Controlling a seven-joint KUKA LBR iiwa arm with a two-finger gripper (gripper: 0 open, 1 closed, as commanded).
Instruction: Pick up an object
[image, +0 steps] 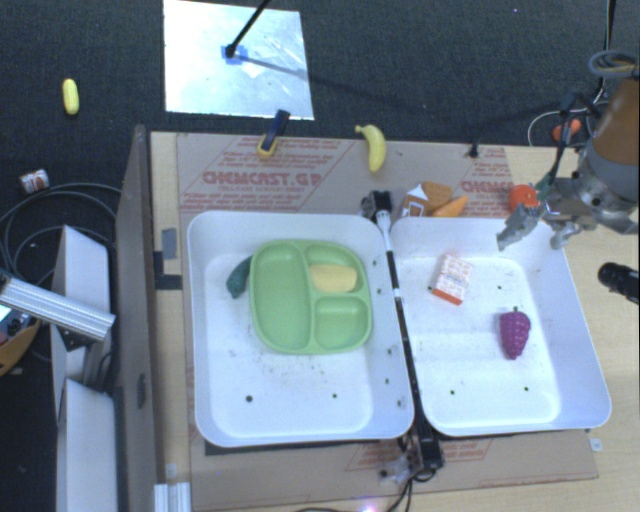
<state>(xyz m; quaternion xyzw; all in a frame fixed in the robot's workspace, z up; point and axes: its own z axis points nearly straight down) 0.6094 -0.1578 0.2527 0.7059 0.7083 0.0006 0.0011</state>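
Right bin: lower right of frame, under my reach.
My gripper: fingers apart, nothing between them, above the bin's upper right rim.
Purple fruit: below my gripper, slightly left, long axis roughly up-down.
Carton: left of gripper.

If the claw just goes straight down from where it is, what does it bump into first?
Probably the bare floor at the back corner of the right bin. The claw hangs over that corner, away from the purple grapes and small box. Depth is uncertain.
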